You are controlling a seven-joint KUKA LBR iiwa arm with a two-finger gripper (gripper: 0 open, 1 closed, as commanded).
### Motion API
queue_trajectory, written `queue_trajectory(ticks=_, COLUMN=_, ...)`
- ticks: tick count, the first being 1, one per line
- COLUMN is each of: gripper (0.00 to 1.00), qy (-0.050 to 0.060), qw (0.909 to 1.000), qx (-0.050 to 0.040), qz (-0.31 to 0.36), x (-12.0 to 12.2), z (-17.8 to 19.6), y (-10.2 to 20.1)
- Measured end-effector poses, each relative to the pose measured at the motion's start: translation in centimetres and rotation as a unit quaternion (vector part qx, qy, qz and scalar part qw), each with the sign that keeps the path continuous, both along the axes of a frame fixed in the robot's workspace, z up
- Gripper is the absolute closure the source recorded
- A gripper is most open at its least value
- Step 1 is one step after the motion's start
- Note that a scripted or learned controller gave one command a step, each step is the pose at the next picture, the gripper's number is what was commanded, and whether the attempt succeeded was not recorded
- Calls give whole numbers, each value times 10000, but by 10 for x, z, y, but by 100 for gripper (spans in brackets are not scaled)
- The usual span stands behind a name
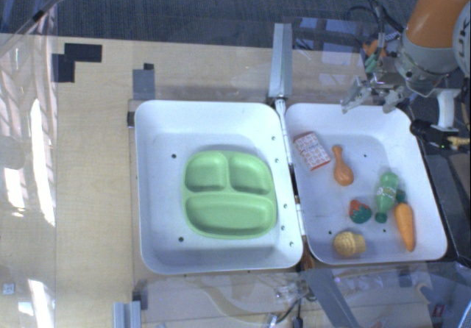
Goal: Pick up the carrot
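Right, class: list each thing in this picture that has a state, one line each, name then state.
Carrot: lying in the right bin, near its right wall, not held.
Bottle: lying beside the carrot.
Drumstick: lying flat, apart from the others.
Box: lying flat near the divider.
Tray: upright in the left bin, nothing in its compartments.
Gripper: over the right bin's far rim, holding nothing.

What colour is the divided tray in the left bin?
Light green, seen clearly in the camera view: the divided tray lies in the left bin.
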State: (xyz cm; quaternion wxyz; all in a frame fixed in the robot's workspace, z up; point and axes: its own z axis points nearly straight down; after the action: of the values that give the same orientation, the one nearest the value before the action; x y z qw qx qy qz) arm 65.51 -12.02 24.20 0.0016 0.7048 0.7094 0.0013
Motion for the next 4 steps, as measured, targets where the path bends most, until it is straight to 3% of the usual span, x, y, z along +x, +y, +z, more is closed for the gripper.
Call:
queue_trajectory(ticks=1, gripper=0, qy=6, qw=9944, qx=5, qz=-1053, x=-58, z=-119, y=-19)
queue_trajectory(ticks=2, gripper=0, qy=-39, qw=9998, qx=-5, qz=214, x=-65, z=-153, y=6)
queue_trajectory(ticks=3, gripper=100, qy=-77, qw=9997, qx=3, qz=226, x=-62, z=-140, y=8)
queue_trajectory(ticks=4, gripper=100, qy=-7, qw=9975, qx=7, qz=-711, x=-99, z=-56, y=91)
